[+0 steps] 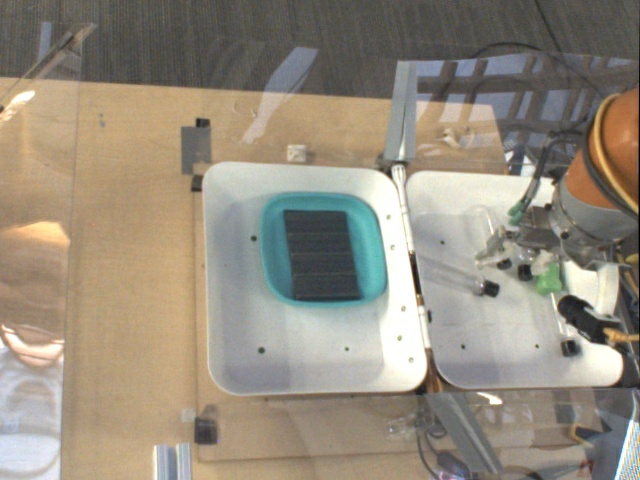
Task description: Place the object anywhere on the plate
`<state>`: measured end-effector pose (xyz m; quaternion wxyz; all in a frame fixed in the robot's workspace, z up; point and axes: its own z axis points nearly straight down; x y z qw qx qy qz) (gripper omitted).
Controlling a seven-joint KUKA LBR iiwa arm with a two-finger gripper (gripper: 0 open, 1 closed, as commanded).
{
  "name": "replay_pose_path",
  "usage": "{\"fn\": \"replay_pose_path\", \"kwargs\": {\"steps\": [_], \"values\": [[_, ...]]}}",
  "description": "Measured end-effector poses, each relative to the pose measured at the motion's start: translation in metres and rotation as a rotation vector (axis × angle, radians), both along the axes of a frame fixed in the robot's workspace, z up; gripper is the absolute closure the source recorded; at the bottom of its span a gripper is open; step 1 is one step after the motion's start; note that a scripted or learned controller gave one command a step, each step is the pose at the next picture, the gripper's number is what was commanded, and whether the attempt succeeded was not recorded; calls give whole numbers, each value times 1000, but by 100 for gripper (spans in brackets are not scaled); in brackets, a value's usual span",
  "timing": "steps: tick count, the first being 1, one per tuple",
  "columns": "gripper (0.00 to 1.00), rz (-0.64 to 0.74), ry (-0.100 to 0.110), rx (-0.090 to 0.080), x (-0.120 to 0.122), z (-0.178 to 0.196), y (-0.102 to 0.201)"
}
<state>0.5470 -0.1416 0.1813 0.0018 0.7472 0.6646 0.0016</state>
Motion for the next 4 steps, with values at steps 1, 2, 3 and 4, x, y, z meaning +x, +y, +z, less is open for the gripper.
{"fn": "replay_pose_path", "kwargs": {"steps": [1,2,3,4], "values": [[100,3,-6,0,3,11,1],[100,125,0,0,-9,20,44],[0,125,0,0,-9,20,44],[0,125,0,0,-9,20,44]]}}
